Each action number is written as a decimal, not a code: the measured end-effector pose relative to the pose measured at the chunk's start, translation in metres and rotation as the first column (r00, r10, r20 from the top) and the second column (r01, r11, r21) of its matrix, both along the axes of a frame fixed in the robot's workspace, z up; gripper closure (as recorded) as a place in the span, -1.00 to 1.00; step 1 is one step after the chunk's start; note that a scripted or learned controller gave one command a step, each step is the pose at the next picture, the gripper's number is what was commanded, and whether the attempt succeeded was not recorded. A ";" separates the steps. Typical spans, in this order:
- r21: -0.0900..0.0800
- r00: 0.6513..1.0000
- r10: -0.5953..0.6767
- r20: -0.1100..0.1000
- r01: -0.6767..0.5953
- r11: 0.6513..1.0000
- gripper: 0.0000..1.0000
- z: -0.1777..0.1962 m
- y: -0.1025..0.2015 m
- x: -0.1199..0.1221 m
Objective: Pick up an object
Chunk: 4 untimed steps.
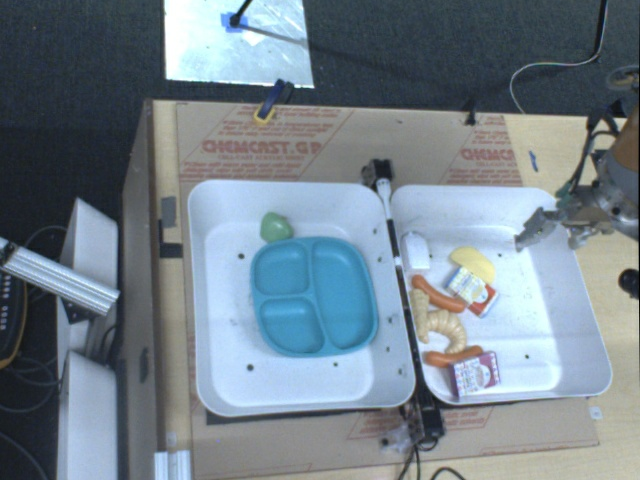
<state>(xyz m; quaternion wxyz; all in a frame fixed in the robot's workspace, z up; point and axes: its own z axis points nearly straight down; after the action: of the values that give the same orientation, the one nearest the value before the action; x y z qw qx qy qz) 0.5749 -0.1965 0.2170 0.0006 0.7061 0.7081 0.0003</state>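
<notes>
While the gripper was seen at the upper right edge of the right bin, no object had yet been picked up. The arm was observed reaching in from the right, its tip held over the bin's far right rim and well apart from every candidate item. Whether the fingers were open or closed could not be told; they were too small and blurred. Nothing was seen between them.

All candidate objects were noted lying in the left half of the right bin: a white piece near the divider, a yellow piece just beside a small red-and-white packet, 2 sausages with a pale tan item between them, and a purple-and-white carton near the front wall. These were clustered, several touching.

In the left bin a blue 3-compartment tray was recorded, with a green object just beyond its far left corner.

Progress was judged as early: approach not completed, descent, closure and lift all remaining. A leftward travel over the cluster was judged necessary before any grasp. The yellow piece and packet were judged nearest to the gripper; crowding there was judged a risk to a clean grasp.
</notes>
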 end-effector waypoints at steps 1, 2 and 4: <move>0.002 1.000 0.001 -0.002 -0.001 1.000 -1.00 -0.070 0.070 -0.004; 0.002 1.000 0.000 0.007 0.000 1.000 -1.00 -0.127 0.026 -0.003; 0.000 1.000 -0.002 -0.001 0.002 1.000 -1.00 -0.133 0.059 -0.018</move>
<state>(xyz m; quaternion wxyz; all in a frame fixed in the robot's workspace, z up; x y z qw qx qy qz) 0.5568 -0.1375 0.0842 0.0001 0.7067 0.7075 0.0000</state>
